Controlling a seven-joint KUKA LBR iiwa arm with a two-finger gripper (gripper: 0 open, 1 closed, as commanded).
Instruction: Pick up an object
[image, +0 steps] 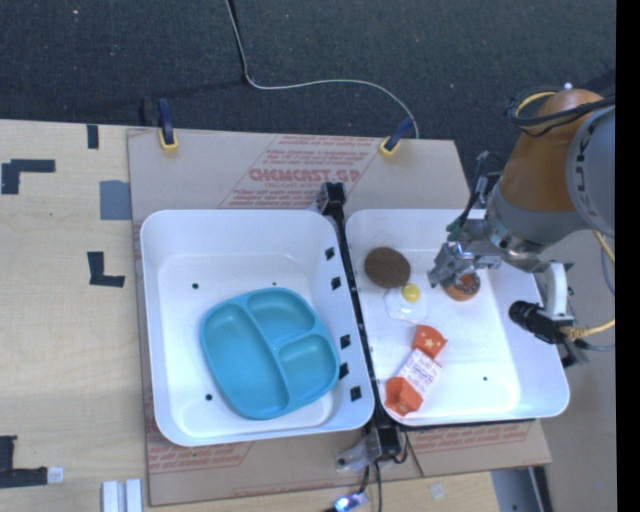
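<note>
- Cardboard-topped bench (300, 170) bears two white bins – a blue divided plate (268, 350) lies in the left bin (170, 250).
- Claw (455, 268) hangs in the right bin (530, 385), right by a small orange object (463, 289); finger state unclear.
- Brown round object (387, 266) and red packet (415, 372) lie nearby.

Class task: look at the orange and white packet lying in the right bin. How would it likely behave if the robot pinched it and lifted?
The packet lies flat and looks thin, so it is probably light. Its crinkled look suggests it would likely flop or bend.

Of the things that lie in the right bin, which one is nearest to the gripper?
The small orange object, directly under the gripper. The brown disc, the yellow-and-white piece and the red packet lie farther to its left.
</note>
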